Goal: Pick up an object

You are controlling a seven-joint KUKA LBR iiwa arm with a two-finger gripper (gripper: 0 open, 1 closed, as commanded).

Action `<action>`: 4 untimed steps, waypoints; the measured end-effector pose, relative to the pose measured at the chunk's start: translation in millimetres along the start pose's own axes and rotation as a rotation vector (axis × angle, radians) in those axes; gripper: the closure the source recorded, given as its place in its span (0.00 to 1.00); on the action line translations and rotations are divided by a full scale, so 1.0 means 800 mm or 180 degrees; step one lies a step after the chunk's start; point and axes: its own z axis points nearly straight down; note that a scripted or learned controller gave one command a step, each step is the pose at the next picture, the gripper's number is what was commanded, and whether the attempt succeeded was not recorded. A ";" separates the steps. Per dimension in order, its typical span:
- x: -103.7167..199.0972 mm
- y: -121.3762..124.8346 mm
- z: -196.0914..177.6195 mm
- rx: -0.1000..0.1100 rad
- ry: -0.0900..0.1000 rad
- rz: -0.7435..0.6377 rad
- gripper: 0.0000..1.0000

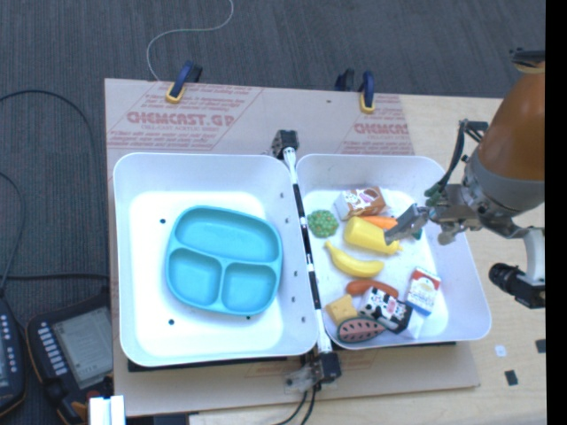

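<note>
while the grey arm with its orange band (523,122) leans in from the right, its two-finger gripper (409,224) hangs over the right-hand shallow white bin (461,321), just beside the yellow pepper-shaped plastic toy (368,235) and an orange carrot-like piece (383,221). i cannot tell whether it is open or closed, and nothing is visibly caught in it, so i judge no object is lifted yet.

every candidate for picking lies in that bin, heaped toward its middle and lower part: a yellow plastic banana (353,260) below the pepper, a small green leafy ball (322,223) near the divider, a brown and white snack packet (363,200) at the top, a small red and white carton (423,290) toward the right wall, a black and white cow-patterned item (384,304), a red sausage-like piece (361,285), an orange cracker-like square (341,308) and a slice of toy watermelon (361,329) near the lower rim. they touch or overlap, probably from having been dropped in loose.

the left-hand white bin (133,326) holds a light blue three-compartment plastic plate (224,258), sitting flat near its centre.

open room is best along the right bin's upper right corner and right wall, where bare floor shows. the pepper and carrot lie near the gripper with space on their right; the lower pile is crowded and close to the rim.
</note>
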 end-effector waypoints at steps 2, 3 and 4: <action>-0.016 0.028 0.201 0.0013 0.0004 0.0007 1.00; -0.016 0.028 0.201 0.0013 0.0005 0.0006 0.00; 0.029 -0.016 0.218 -0.0055 -0.0024 0.0013 0.00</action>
